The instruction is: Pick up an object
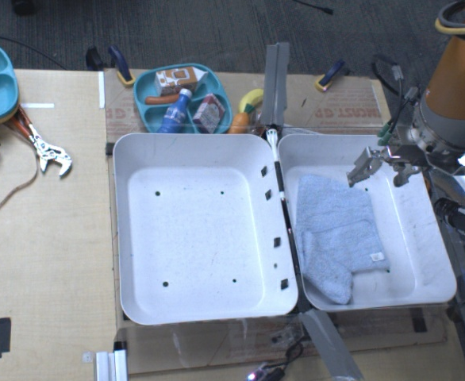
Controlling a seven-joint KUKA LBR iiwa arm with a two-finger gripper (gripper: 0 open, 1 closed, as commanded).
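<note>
A light blue towel [337, 232] lies folded and flat in the right white bin [423, 236], reaching from the bin's middle down to its near left corner. My gripper [382, 169] hangs over the far part of that bin, just past the towel's far right corner. Its two fingers stand spread apart with nothing between them. The grey arm with its orange band comes in from the upper right.
The left white bin [137, 236] sits beside the right one, a grey divider post [275, 86] rising behind their shared edge. Behind the bins is a teal tray [147, 98] of small items. A wrench [46, 151] lies on the bench at left.
</note>
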